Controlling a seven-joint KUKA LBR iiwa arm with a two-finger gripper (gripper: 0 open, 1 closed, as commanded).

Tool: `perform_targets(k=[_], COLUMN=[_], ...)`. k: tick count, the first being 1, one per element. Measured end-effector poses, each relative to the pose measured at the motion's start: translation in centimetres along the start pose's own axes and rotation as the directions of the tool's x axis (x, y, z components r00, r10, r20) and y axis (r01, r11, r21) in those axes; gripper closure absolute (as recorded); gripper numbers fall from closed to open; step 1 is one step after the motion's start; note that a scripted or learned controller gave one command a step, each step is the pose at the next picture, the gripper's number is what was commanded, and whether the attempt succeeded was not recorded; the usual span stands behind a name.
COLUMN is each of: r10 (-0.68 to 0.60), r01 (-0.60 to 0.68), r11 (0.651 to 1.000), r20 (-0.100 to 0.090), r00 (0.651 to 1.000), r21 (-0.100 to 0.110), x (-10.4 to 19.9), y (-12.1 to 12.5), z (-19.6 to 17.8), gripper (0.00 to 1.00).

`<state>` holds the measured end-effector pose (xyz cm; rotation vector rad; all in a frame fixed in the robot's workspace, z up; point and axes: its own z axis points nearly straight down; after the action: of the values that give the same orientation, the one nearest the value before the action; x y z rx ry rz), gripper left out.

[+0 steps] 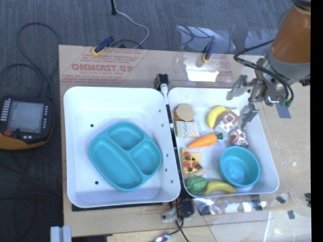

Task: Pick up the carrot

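Over the right bin's (270,158) far corner, the gripper (244,104) is hanging with jaws spread open and gripping nothing. This looks like the approach step. The carrot (203,141) is lying mid-bin, between cracker (187,129) and bowl (239,167); next, shifting left and descending over it.

The arm (295,32) is reaching in from the right, its orange band sitting above and right of the gripper (243,101), whose fingers are spreading wide apart, holding nothing.
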<state>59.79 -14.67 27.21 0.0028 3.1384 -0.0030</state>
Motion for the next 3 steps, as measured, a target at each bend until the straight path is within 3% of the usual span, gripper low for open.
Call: perform_targets(k=[1, 2, 3], r10=[-0.094, -0.136, 0.195], r01=[0.094, 0.136, -0.195], r11=[0.996, 0.991, 0.981], r20=[0.022, 0.044, 0.047], r00=[0.995, 0.990, 0.980], r21=[0.006, 0.020, -0.007], x=[0.3, 1.1, 3.0], y=[3.8, 4.4, 5.1], z=[16.6, 16.9, 17.1], gripper=[0.00, 0.00, 0.00])
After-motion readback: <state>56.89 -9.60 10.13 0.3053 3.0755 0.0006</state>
